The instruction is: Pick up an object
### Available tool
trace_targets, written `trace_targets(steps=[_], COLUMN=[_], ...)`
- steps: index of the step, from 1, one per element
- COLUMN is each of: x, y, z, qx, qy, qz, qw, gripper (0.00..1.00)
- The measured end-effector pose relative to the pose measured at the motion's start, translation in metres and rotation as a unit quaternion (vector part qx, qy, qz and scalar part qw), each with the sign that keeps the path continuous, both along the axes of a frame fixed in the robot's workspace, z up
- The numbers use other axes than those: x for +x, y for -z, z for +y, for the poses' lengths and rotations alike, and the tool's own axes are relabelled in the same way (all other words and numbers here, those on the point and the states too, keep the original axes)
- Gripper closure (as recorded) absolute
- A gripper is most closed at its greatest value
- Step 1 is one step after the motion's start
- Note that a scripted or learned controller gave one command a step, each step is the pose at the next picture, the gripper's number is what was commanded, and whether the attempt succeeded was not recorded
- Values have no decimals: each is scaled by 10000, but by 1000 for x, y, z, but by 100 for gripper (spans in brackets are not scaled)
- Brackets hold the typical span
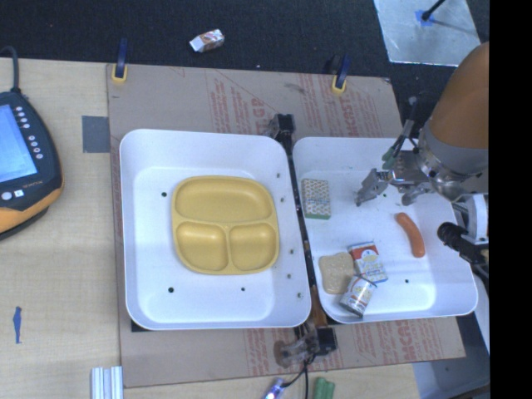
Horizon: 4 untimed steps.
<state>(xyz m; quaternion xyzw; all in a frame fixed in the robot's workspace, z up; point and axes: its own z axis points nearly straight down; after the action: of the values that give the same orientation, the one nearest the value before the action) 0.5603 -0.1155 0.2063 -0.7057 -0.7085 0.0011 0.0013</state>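
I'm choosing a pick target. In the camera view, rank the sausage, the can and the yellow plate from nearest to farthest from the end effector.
From the end effector:
1. Sausage, just below it, right bin.
2. Can, right bin's lower edge.
3. Yellow plate, left bin.

Arm cut off at right edge; label on can illegible

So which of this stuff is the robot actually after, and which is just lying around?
For the job, in the right bin:
hot dog
small can
red-and-white packet
green sponge
tan slice
gripper

Lying about:
yellow divided plate in the left bin
handheld controller
crumpled wrapper
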Motion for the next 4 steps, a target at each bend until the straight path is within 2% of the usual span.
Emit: trace_targets(steps=[1,2,3,4], x=[-44,-44,-61,-60], y=[93,115,115,105], z=[-7,24,8,7], qx=[-4,-4,-1,-9], qy=[-6,-10,-14,-30], qz=[6,3,6,10], qw=[10000,10000,10000,10000], gripper=[0,0,0,100])
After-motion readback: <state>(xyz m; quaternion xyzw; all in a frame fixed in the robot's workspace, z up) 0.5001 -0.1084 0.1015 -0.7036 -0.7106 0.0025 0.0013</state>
